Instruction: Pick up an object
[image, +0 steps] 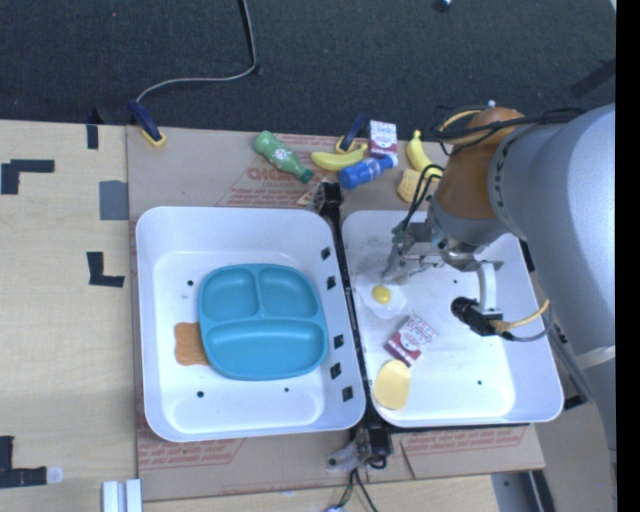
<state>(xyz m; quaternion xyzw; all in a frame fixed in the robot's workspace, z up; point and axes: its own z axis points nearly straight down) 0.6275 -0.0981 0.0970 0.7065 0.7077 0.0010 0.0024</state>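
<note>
In the right bin (500, 395) lie a fried-egg toy (382, 296), a small red-and-white packet (410, 338) and a pale yellow piece (392, 384). My gripper (400, 268) hangs low over the bin's upper left part, just above and right of the egg toy. Its fingers point down toward the bin floor, and nothing shows between them. The grey arm with its orange band (470, 190) covers the bin's upper right.
The left bin (160, 330) holds a blue divided plate (264, 320) with a tan piece (188, 344) tucked at its left. Behind the bins on the cardboard lie a green bottle (282, 156), two bananas (338, 158), a blue bottle (362, 172) and a small carton (383, 136).
</note>
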